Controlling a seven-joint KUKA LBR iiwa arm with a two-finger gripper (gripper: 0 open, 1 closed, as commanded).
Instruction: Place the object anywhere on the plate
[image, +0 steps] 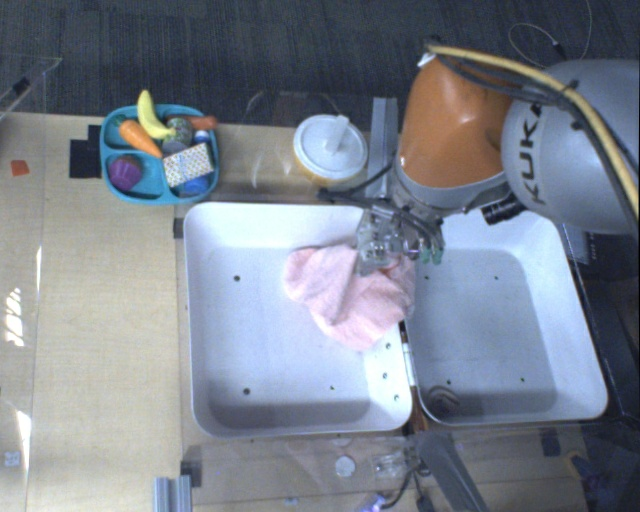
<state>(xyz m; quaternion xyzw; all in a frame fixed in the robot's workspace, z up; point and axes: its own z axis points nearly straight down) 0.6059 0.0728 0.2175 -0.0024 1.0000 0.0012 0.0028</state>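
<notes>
**Cloth at the bin wall, no plate in reach**

While my hand (398, 250) hung over the right edge of the left bin (230, 330), the pink cloth (345, 295) lay bunched beneath it, its right side heaped against the wall shared with the right bin (520, 330). From above I could not tell whether my fingers were clenched on the fabric or merely resting at its top fold; the cloth rose toward them, but the wrist hid the tips.

I judged the risks plainly. A soft cloth grabbed by one fold would trail, and the hanging part could snag on the divider or slip free on the way. If the fingers had closed on nothing, a lift would leave it where it lay.

The nearest thing to a plate was the blue divided tray (160, 155) on the table (90, 330), well apart to the upper left and already crowded with a banana (150, 115) and a carrot (138, 137). A cup with a lid (330, 148) stood near the likely path and might be knocked.
</notes>
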